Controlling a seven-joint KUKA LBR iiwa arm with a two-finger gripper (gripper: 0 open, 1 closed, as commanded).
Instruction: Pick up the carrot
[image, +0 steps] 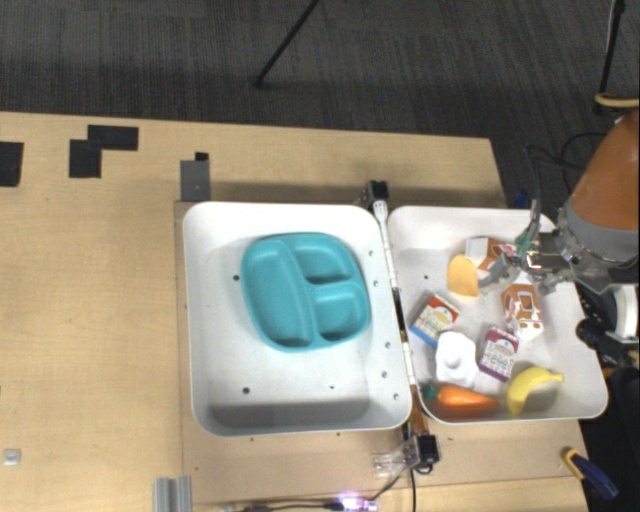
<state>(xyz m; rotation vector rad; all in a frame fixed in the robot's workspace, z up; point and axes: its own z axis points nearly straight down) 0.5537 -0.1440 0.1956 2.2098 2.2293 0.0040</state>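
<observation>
Left bin (215, 300): a teal divided tray (305, 290) sits in its middle, well left of the carrot.

Right bin (590, 400): the carrot (466, 400) lies on its side at the bin's near edge, close to the corner by the divider between the bins. A white bottle (455, 357) stands touching the carrot's upper side. A small blue-and-red carton (433, 320) is further up from the carrot. A purple-labelled pouch (498, 354) is up and right of the carrot, and a banana (532, 385) lies just right of it, near but apart. A yellow rounded item (462, 275) sits far up the bin from the carrot.

My gripper (520, 258) hangs over the bin's far right part, well apart from the carrot, above a brown-and-white packet (522, 308). I cannot tell how far the hand is open, nor make out anything in it.
</observation>
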